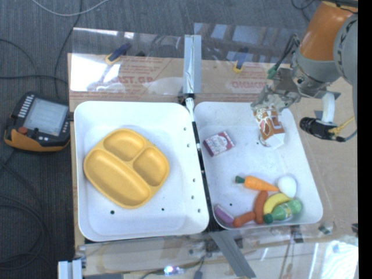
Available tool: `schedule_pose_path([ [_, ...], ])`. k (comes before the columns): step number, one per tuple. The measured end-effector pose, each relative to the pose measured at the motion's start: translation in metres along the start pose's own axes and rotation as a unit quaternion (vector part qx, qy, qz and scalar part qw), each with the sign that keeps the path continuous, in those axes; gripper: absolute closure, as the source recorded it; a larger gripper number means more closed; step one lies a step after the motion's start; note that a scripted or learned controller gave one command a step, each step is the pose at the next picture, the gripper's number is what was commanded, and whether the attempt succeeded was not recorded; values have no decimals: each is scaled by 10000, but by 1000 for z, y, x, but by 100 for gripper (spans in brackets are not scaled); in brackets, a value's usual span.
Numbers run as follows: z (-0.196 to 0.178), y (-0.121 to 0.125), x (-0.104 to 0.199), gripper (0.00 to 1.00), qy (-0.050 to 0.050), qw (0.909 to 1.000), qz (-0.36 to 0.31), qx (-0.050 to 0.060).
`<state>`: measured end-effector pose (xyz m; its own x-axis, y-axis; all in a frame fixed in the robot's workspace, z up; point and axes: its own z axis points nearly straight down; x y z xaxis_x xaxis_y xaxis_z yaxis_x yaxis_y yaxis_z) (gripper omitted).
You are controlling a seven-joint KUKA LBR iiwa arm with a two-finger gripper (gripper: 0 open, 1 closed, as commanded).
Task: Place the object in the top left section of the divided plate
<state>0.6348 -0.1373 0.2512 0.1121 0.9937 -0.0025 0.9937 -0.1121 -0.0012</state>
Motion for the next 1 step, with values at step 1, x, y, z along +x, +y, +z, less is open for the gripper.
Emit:
schedule_pose_path([
  [1,17,15,5,100,1,9994,345,8],
])
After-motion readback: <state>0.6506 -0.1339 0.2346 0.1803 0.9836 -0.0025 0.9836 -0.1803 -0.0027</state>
